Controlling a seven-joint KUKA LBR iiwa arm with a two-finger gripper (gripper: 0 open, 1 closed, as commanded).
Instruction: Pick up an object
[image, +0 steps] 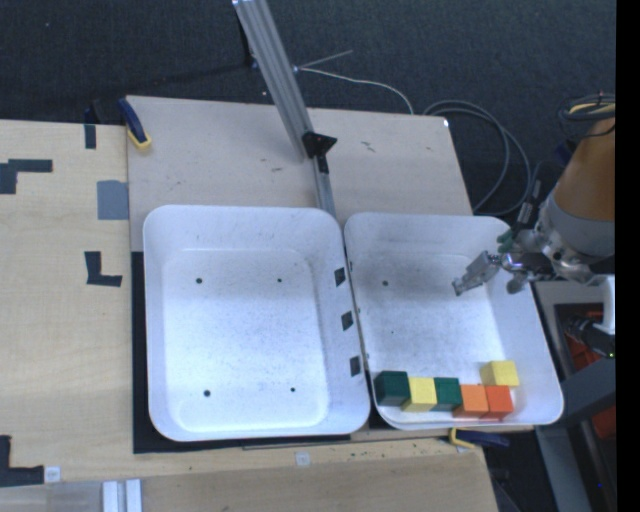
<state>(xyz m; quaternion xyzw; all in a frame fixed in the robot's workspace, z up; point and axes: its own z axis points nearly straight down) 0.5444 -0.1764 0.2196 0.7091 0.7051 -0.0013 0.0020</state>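
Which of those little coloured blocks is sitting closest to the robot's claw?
The yellow block at the right end, set a little behind the row. It lies nearest the gripper; the green block at the left end of the row is farthest.

Even, diffuse light is cast from above; soft shadows are seen inside the white bins (250, 300), and detail looks slightly blurred.
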